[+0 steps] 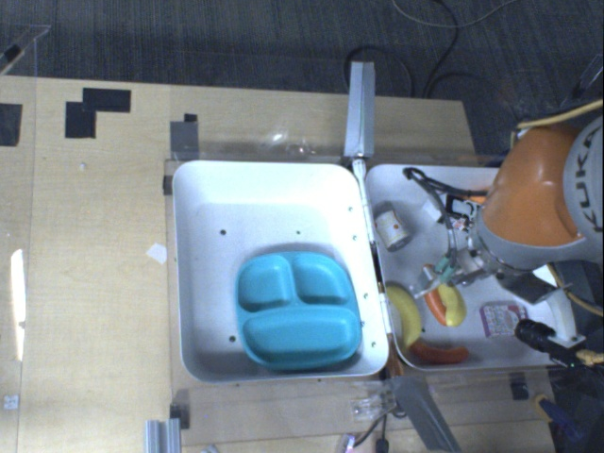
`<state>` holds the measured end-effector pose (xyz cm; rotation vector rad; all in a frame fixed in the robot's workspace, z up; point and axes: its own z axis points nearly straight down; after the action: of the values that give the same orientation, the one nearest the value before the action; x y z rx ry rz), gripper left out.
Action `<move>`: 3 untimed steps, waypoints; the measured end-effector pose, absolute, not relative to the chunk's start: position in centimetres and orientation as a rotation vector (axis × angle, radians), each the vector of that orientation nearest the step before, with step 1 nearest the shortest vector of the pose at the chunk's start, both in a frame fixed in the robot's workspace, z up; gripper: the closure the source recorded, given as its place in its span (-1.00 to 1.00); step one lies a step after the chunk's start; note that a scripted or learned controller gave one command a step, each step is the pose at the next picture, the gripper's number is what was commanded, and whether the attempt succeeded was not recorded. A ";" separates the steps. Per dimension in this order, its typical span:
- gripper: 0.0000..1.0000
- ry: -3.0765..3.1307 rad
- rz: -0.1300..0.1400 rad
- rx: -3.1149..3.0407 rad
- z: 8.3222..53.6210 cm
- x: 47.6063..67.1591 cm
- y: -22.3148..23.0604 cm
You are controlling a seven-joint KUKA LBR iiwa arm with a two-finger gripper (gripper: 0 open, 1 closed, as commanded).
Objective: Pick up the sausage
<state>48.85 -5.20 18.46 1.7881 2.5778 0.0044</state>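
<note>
A pale wooden tabletop is seen across the left and centre of the frame, marked with black tape patches at the upper left. On it, left of centre, a shallow white bin is set, and a blue divided plate is lying in its lower half. A second white bin is placed just to the right, the two walls touching.

In the right bin, a small silver can is found near the upper left corner. Below it, a yellow banana is laid along the left wall. The sausage, reddish brown, is stretched along the lower edge of that bin, just right of the banana's lower end. An orange carrot-like piece and a small yellow item are seen above the sausage. Further right, a purple packet is lying; its print is too small to be read.

The jaws are positioned above the orange and yellow pieces, with the sausage lying below them in the frame, apart from them. How far they are open cannot be told, and nothing is visibly gripped. On the grey arm, at the right edge, the letters "KU" can be read.
</note>
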 end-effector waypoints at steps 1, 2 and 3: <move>1.00 2.988 0.003 0.956 18.4 48.8 1.9; 1.00 2.983 0.008 0.954 19.4 49.1 1.9; 1.00 3.041 0.005 0.770 22.1 48.8 10.6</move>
<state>48.81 10.63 22.10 0.7704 3.0408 0.0049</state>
